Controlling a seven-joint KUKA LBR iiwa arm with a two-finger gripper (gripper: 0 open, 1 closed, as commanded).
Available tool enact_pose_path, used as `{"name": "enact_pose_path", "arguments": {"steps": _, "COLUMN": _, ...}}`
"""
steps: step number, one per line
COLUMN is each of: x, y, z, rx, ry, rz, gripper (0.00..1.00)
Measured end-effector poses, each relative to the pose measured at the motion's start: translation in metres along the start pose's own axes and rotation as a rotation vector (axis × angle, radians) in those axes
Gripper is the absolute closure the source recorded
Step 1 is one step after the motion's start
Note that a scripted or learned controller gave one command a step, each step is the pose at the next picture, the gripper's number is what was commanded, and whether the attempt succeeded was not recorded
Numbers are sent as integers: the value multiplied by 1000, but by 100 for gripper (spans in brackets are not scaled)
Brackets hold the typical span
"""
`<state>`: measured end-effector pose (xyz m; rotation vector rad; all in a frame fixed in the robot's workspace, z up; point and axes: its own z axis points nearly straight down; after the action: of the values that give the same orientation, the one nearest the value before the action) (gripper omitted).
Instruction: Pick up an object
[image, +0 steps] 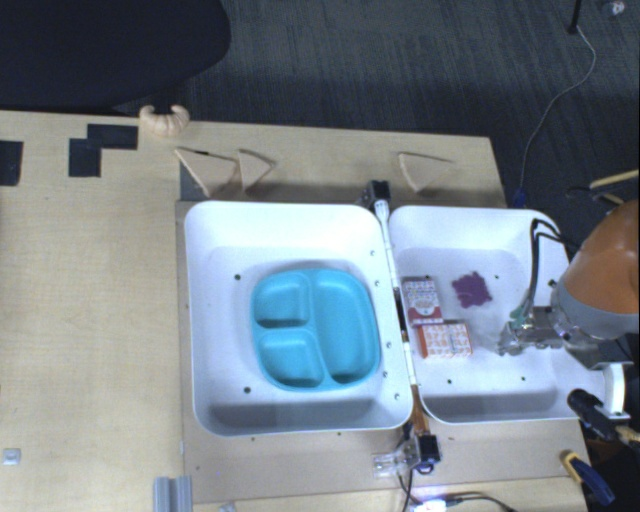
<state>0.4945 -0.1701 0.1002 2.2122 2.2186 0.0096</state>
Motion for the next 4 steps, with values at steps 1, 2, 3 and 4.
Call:
{"name": "enact_pose_path", "arguments": {"steps": 1, "x": 42, "y": 42, "z": -49, "rx": 6, "ry": 2, "rz": -2, "gripper": 100}}
{"name": "enact_pose_path", "arguments": {"steps": 2, "x": 69, "y": 142, "z": -30, "rx": 7, "ry": 2, "rz": -4, "gripper": 100}}
{"name": "enact_pose_path", "arguments": {"steps": 3, "x": 68, "y": 142, "z": -30, "rx": 7, "ry": 1, "rz": -4, "gripper": 0}}
{"name": "enact_pose_path", "arguments": {"steps": 4, "x": 83, "y": 90, "z": 9, "rx": -12, "ry": -1, "rz": 0, "gripper": 0}}
